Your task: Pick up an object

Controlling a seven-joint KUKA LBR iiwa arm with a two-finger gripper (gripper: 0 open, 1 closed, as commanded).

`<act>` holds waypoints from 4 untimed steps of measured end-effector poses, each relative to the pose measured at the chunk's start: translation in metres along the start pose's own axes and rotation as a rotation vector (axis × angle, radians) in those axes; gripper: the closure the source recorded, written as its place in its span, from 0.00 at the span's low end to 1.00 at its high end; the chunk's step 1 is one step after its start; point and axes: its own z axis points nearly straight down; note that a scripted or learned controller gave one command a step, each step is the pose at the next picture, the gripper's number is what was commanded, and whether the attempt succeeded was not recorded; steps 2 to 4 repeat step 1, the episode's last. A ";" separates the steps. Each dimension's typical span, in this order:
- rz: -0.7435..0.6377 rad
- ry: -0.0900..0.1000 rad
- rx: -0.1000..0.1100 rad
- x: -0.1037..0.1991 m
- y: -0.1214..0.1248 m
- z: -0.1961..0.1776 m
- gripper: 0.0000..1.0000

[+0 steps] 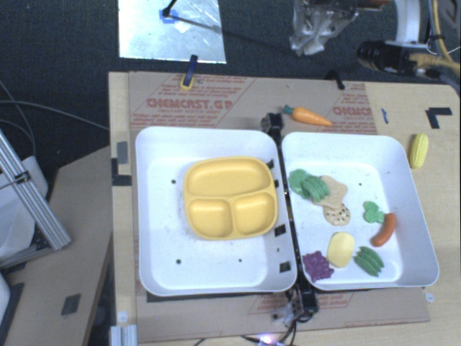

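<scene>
Toy food (pixel 338 229) fills right bin (pixel 410 193); yellow tray (pixel 230 197) sits in left bin (pixel 155 215).

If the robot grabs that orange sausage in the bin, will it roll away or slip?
The sausage looks smooth, rounded and slightly curved, so it may slip from the fingers or roll a little if nudged. It is probably a light plastic toy, so likely stiff. It lies against the green piece, which might move with it.
</scene>
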 end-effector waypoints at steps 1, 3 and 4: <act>-0.015 0.002 0.026 0.062 -0.120 0.047 1.00; -0.015 0.002 0.026 0.062 -0.120 0.047 1.00; -0.015 0.002 0.026 0.062 -0.120 0.047 1.00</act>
